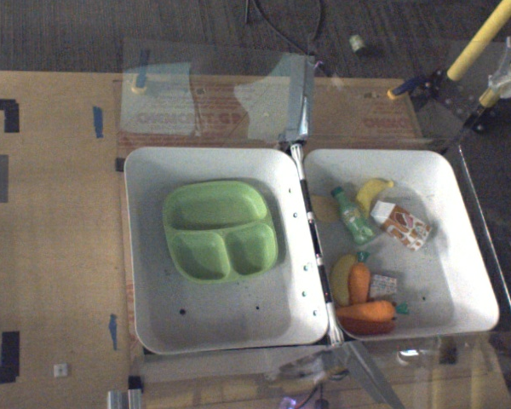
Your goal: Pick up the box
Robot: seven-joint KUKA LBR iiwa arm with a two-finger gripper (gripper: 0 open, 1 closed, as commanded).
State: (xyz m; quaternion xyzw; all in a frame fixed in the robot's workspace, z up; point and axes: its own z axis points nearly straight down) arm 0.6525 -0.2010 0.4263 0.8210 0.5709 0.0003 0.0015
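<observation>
1. Gripper: I cannot tell whether it is wide, narrow or holding anything; nothing is recorded as grasped.
2. Task item: the box (404, 226), a small white and orange carton, lies flat and askew in the right bin (460, 271), in that bin's upper middle; an arm entering from the right would meet it ahead of the other contents.
3. Neighbours, all on the side of the box away from an incoming gripper: a green bottle (352, 216) just beside it; a yellow fruit (373, 192) near its upper corner, contact not resolvable.
4. Towards the near rim, apart from the box: a smaller packet (383, 285) among an orange piece (359, 284), a yellow piece (343, 278) and a carrot (368, 311); the packet could be mistaken for the target.
5. The left bin (153, 296) carries a green divided plate (221, 230); not involved.
6. Recommendation, as judgement: descend over the carton's centre; turn the wrist to suit its slant; close across the narrow faces; favour the open floor on the arm's side, keeping clear of bottle and fruit; lift straight.
</observation>
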